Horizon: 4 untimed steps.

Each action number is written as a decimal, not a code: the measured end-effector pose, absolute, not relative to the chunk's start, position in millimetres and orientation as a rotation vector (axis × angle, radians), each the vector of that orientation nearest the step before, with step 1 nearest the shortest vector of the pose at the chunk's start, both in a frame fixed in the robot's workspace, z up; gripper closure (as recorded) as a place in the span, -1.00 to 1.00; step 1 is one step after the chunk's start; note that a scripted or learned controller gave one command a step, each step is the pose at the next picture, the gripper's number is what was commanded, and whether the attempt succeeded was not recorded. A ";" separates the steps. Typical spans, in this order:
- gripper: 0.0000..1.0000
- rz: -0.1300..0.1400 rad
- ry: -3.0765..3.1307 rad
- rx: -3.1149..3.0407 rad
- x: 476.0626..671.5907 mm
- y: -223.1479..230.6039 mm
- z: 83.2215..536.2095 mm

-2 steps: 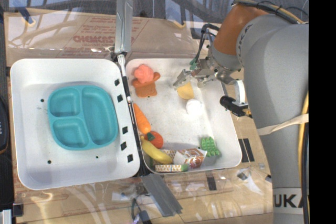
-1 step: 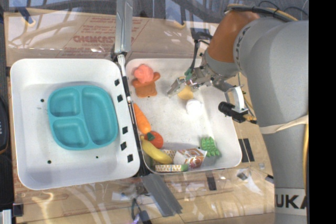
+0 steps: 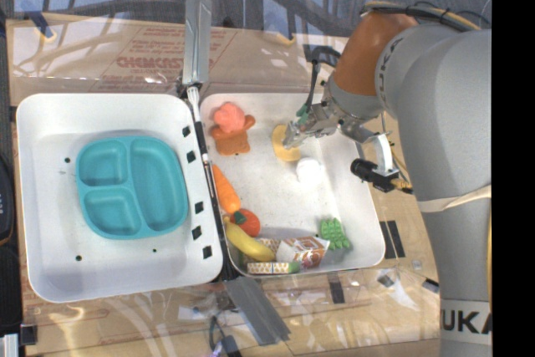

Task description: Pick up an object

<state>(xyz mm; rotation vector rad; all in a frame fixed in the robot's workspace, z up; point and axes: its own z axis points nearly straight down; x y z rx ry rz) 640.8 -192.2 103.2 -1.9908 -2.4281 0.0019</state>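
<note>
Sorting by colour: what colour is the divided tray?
Teal; the tray shows in the camera view.

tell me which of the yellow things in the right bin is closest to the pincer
The yellow piece at the bin's upper middle, right under the pincer. The banana lies far off by the bin's lower left corner, beside the tomato.

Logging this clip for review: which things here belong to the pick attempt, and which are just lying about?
In play:
- gripper, low in the right bin
- yellow piece right under it
- white egg close by

Lying about:
- orange toy
- carrot
- tomato
- banana
- green toy
- teal tray, left bin
</note>
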 end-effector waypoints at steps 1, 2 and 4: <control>-1.00 0.002 -2.429 -1.989 640.7 -191.8 102.9; -1.00 0.000 -2.492 -1.909 642.7 -168.4 92.6; -1.00 0.000 -2.495 -1.906 643.6 -168.4 103.7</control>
